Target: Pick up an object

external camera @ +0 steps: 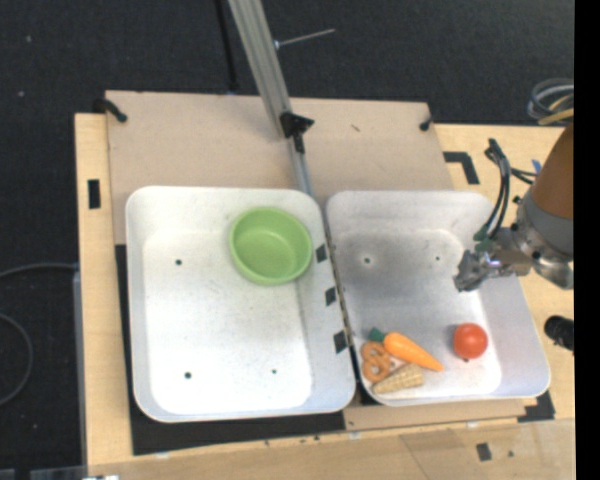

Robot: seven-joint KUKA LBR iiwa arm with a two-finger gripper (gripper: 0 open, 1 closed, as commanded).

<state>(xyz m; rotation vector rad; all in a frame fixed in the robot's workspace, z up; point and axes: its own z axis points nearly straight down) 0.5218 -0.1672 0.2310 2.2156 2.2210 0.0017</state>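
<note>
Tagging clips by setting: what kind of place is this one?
Most likely a robot grasping test bench in a lab. Two white bins, the left bin and the right bin, sit on a board, holding toys such as a green bowl and a carrot, with the claw above.

This is a robotics lab test cell rather than a home or kitchen: a plain wooden bench (95, 268) stands on dark carpet (80, 28), with two shallow white bins (160, 368) fixed side by side on it and black marker strips along its edges. An aluminium rail (258, 53) slants across the bench, and the grey industrial arm (550, 208) with loose cabling reaches in from the right. The bins hold only toy props, a green bowl (271, 246), a plastic carrot (412, 351) and a red tomato (470, 341)
</note>
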